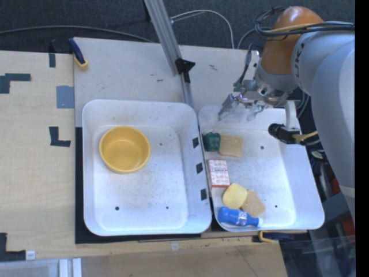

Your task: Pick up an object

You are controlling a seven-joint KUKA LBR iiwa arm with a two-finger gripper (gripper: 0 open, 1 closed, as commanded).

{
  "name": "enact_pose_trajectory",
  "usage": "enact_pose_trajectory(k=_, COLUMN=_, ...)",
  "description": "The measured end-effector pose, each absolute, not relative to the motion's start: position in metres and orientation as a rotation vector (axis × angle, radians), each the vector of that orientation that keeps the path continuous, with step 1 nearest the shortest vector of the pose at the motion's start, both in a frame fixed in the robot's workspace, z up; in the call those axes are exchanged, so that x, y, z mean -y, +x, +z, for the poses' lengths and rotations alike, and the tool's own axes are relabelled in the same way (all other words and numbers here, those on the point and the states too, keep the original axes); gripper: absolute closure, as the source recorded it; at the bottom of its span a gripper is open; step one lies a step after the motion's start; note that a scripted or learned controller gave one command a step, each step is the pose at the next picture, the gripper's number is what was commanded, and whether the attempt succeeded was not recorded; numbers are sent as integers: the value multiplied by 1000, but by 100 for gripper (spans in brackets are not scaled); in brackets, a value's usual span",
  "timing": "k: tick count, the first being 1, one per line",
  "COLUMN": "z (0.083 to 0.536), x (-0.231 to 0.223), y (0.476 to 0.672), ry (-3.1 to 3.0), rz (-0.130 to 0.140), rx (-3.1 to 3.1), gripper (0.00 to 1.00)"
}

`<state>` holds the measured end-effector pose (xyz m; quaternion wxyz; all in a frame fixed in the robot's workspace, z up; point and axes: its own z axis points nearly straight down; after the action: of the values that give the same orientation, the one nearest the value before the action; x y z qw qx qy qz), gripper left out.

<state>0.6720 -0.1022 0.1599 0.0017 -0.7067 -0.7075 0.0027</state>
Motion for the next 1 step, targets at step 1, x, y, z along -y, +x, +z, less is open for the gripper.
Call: enact_pose_trajectory(k=1, z=104, x=92, y=672, ry=-2215, rz=8, rx=2220, gripper=0)
